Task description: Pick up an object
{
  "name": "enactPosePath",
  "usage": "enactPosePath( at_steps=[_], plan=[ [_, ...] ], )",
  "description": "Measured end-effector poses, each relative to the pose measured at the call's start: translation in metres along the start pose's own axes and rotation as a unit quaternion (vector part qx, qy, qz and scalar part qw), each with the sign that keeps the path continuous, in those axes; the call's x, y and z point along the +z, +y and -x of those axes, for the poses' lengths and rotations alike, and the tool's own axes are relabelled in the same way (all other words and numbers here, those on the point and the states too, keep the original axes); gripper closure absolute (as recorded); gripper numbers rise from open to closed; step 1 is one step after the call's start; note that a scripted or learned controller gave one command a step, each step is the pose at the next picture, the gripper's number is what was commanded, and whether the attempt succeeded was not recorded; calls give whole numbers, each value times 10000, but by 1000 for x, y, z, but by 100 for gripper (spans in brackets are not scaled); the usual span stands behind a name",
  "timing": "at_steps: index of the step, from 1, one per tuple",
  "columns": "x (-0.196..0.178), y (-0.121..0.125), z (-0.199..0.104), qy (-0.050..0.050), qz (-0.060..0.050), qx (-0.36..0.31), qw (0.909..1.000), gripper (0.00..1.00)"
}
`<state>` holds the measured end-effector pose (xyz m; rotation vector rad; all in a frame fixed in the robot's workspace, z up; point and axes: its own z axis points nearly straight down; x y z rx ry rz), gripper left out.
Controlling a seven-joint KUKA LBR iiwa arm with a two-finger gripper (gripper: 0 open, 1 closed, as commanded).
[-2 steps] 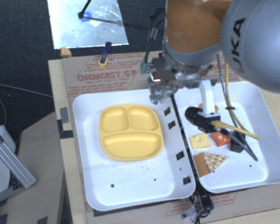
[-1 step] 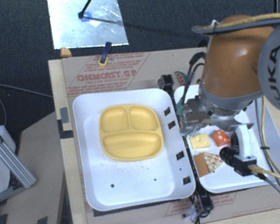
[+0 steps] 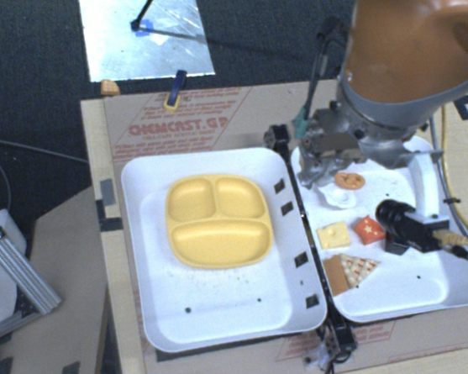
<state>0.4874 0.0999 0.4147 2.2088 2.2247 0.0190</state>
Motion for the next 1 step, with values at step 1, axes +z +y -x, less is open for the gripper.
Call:
enactPosePath(
  at_steps=[1],
  plan=[
    [6, -1, 1, -15, -50, 17, 10000, 0]
  ],
)
